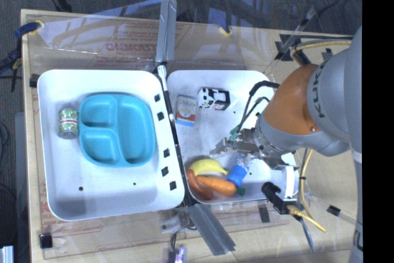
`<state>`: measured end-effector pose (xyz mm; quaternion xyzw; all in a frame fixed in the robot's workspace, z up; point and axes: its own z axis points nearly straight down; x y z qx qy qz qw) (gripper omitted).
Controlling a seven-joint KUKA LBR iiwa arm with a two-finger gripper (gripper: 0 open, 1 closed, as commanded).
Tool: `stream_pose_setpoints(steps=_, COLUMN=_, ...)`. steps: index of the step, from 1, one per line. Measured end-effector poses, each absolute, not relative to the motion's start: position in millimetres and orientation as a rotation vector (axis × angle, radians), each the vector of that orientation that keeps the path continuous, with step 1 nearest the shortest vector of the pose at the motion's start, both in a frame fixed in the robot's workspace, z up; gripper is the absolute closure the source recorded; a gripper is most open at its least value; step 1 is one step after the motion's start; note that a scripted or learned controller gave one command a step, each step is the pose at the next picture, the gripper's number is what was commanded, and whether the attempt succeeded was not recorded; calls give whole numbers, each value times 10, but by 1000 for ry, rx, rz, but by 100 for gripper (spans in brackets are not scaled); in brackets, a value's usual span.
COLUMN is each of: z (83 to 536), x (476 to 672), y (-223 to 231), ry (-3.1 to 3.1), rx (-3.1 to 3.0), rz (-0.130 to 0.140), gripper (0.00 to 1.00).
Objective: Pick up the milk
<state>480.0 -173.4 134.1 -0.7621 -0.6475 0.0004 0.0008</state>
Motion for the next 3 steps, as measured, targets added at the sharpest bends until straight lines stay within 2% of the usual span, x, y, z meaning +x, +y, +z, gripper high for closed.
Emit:
stream_pose_setpoints(steps=1, z=935, x=4777, y=-1136, ry=-2123, rx=-2335, rz=5, gripper=0)
stream_pose_setpoints(steps=2, z=1023, x=4784, y=-1108, ry=-2127, rx=-2319, rz=3, gripper=100)
stream_pose_setpoints(steps=3, z=1028, x=4783, y=-1127, ry=-2127, rx=-2324, rz=6, gripper=0)
